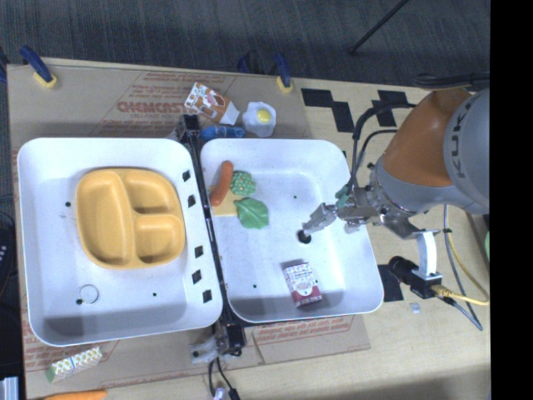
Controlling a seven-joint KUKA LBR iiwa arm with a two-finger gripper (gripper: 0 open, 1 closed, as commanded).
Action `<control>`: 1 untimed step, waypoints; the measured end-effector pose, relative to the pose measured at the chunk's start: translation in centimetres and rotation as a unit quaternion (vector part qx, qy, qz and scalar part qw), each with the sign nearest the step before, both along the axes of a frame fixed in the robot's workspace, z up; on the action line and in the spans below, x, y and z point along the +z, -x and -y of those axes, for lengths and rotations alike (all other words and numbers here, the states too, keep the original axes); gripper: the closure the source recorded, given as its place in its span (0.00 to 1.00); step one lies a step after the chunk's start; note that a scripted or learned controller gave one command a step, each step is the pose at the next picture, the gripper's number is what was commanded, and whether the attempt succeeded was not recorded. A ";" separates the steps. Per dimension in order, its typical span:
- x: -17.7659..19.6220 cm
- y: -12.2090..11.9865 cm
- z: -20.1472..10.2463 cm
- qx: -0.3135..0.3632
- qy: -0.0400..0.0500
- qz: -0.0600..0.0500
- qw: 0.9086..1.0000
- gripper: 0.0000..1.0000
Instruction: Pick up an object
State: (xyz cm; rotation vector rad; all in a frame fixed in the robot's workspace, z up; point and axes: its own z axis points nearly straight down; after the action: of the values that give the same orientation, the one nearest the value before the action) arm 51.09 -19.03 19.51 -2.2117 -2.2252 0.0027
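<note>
Over the right bin (358, 294) the gripper (315, 225) hangs low, reaching in from the right edge, and I cannot tell from where I stand whether it is open or closed; nothing shows in its grasp. Nearest to it is the small red carton (302, 283), lying flat on the bin floor just below and a little left of the tip. Further left sit the green leaf (252, 213), the green knobbly piece (242, 182) and the orange carrot (221, 182), bunched close against the wall between the bins. The left bin (33, 223) holds a yellow tray (129, 217).

To my eye the carton is the sensible target: it stands apart from everything else, so a descent there risks no collision. The arm would do well to centre over the carton, line up across its narrower sides, and come straight down. The clustered pieces by the wall look harder, being crowded and near the rim.
</note>
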 end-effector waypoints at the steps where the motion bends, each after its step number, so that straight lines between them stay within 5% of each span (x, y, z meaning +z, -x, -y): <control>1: -10.4 3.5 -2.1 0.046 0.000 0.000 0.999 0.00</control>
State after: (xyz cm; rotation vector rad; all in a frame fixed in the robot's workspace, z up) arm 47.60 -16.90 9.12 -2.1069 -2.3256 0.0020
